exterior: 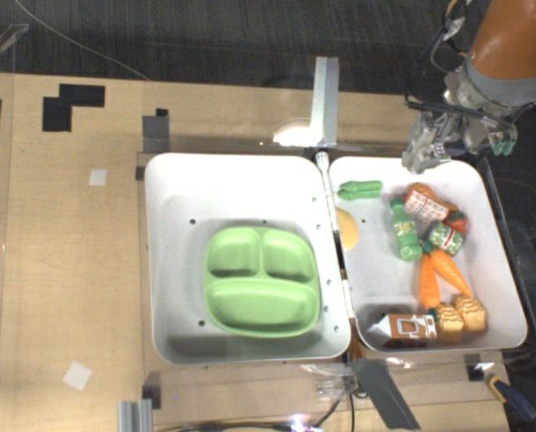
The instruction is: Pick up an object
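Near edge, R bin (511, 322): 1 brown bottle (410, 328) lying on its side, long axis L–R along the near wall, well below the claw. Touching its R end, 1 tan lumpy pastry-like item (460, 317). 2 orange carrots above those: one (428, 282) roughly upright in the view, other (452, 273) slanting down-R, both below the claw. Next up, a cluster: 1 green can (445, 238), 1 green bottle (404, 231) w/ long axis near-far, 1 red-and-white packet (424, 202) – all touching or nearly so, just below the claw. 1 yellow round piece (348, 230) by the divider, below-L of claw. 1 green pea-pod shape (360, 189), long axis L–R, closest item to the claw's L, lying apart from the cluster.

L bin (174, 187), well L of claw: 1 green 3-compartment tray (262, 280), nothing in compartments.

Far: claw (427, 151) hangs over far rim of R bin, above the cluster; whether tips are apart or together – can't tell. Nothing seen clamped
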### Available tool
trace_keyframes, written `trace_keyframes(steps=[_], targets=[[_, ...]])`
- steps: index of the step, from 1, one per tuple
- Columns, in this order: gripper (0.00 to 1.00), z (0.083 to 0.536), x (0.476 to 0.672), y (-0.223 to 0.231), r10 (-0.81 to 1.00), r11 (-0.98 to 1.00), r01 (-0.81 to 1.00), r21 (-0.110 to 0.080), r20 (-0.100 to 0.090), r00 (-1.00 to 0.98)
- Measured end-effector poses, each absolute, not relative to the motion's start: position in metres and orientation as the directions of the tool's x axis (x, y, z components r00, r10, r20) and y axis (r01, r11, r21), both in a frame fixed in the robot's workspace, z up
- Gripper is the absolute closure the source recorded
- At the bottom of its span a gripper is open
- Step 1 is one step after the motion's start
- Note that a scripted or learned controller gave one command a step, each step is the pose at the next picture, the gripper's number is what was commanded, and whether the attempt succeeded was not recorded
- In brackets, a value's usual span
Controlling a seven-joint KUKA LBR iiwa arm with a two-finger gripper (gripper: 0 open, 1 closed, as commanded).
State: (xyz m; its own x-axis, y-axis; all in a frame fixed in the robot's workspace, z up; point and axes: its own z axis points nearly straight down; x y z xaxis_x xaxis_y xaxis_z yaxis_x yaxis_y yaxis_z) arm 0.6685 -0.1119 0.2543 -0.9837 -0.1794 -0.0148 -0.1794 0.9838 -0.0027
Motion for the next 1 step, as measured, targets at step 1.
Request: trace_keyframes(steps=[1], targets=[[1.0,0.2678,0.6707,-0.1107,-0.181,0.983,-0.181,-0.004,-0.026,-0.983]])
